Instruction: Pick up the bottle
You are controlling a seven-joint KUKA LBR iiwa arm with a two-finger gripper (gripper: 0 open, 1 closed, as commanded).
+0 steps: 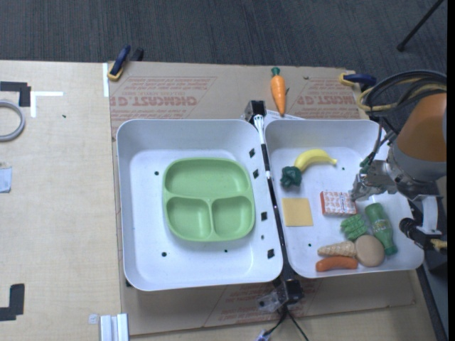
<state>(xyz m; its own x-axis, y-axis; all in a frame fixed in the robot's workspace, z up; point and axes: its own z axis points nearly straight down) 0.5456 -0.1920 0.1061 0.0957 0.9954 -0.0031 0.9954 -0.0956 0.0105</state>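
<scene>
In rt bin (334,144), bottle (380,226), banana (314,160), lt bin (142,190) w/ tray (209,199)

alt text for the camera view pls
The gripper hangs over the right bin, just above the green bottle, among toy foods like a banana and a carrot. The left bin holds a green tray.

Cardboard sheet (213,84) under the two bins: red printing in two patches just beyond the bins' far rims, upside down to the camera, too blurred to read for certain. Red-and-white packet (337,203) in the right bin (355,137): print illegible. Bottle (380,227) label unreadable.
</scene>
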